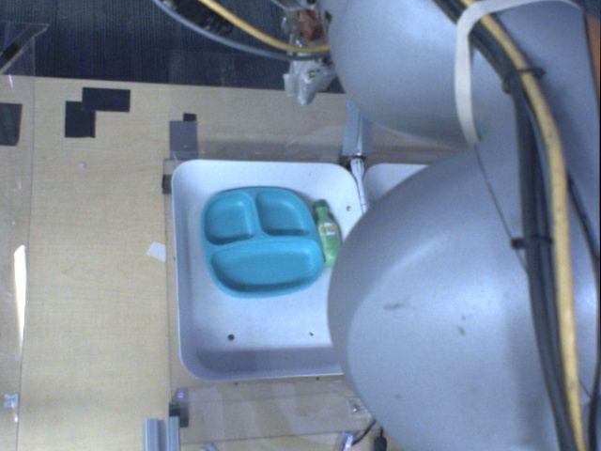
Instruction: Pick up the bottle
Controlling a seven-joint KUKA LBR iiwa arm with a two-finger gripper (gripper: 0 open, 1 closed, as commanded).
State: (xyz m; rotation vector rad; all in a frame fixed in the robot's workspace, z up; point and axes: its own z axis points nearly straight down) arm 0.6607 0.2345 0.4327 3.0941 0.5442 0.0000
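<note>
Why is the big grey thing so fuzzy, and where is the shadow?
In the camera view the arm sits close to the lens, so it looks soft; its shadow darkens the white bin near the bottom; the green bottle and blue plate look sharper.

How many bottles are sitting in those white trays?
1. A green bottle lies in the left bin, against the right edge of the blue divided plate. The arm hides most of the other bin, so more may be hidden.

No legible text, labels, brands, numbers or signs were found; any print on the green bottle [326, 233] is too blurred.
</note>
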